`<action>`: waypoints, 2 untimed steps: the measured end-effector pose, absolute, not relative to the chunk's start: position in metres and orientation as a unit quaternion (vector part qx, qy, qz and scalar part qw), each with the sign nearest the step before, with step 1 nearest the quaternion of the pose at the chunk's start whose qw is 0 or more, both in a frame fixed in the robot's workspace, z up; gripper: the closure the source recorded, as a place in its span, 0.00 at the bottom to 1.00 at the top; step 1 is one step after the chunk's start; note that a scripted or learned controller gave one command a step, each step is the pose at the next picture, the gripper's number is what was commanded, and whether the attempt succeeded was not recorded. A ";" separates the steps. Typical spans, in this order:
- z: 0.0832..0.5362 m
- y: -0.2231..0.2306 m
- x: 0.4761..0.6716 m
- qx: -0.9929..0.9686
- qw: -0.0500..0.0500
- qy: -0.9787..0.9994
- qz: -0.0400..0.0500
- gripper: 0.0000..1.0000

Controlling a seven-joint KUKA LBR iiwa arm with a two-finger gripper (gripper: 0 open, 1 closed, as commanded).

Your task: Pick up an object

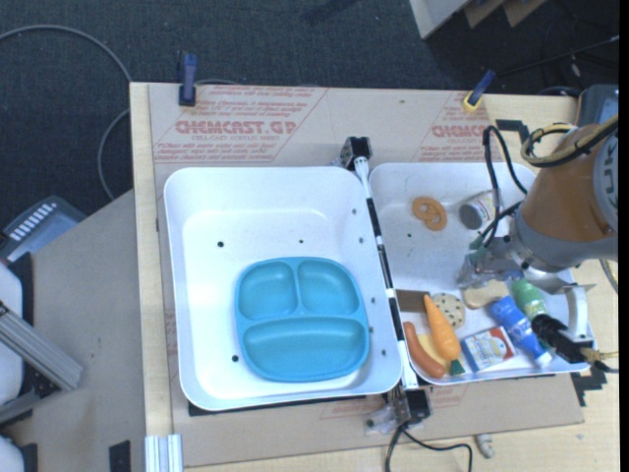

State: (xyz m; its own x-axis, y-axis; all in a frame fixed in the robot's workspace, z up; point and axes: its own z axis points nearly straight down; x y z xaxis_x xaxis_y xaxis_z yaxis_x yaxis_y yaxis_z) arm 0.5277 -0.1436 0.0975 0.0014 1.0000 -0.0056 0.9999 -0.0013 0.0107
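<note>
The right bin [403, 190] holds several small objects. A brown pretzel-like ring [428, 212] and a silver can [476, 210] lie towards the back. Along the front edge are a round cracker [450, 309], an orange carrot [441, 327], a hot dog [423, 353], a small red and white box [486, 347], a blue bottle [521, 330] and a green bottle [528, 296]. My gripper [483, 265] reaches in from the right and sits low over the middle of this bin, just above a pale bread-like piece [481, 296]. The wrist hides what is directly beneath it.
The left bin [197, 205] carries a blue divided plate [300, 318]. A black clip [356, 149] joins the two bins at the back. Cables loop off the arm at the right. Cardboard covers the bench under the bins.
</note>
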 end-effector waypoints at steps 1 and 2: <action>0.097 -0.143 0.528 0.708 0.006 0.707 0.002 0.00; 0.179 -0.221 0.571 0.707 0.002 0.707 0.000 0.00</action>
